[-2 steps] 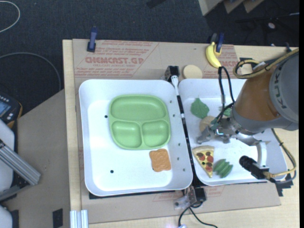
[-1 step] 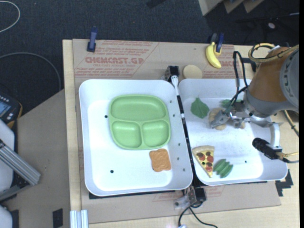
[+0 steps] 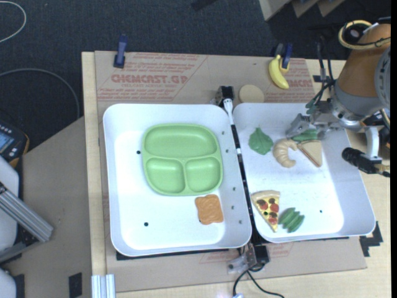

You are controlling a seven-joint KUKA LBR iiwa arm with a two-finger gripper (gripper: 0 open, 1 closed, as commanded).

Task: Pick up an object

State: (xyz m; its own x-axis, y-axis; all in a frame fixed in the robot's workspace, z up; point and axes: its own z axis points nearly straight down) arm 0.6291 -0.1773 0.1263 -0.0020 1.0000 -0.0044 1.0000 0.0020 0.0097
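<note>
My gripper [image 3: 302,128] hangs over the back of the right bin [image 3: 347,185], its metal fingers just above and right of a tan croissant [image 3: 285,152]. A beige wedge of bread [image 3: 311,152] lies directly below the fingers, with a green edge at its top. A green leaf [image 3: 260,141] rests left of the croissant. At the bin's front lie a pizza slice [image 3: 267,205] and green pea pods [image 3: 290,218]. Nothing shows between the fingers.
The left bin [image 3: 121,166] holds a green divided tray [image 3: 182,158] and an orange toast piece [image 3: 209,208]. A yellow banana [image 3: 278,74] and a round tan disc [image 3: 251,94] lie on the cardboard behind the bins. The arm's body stands at the far right.
</note>
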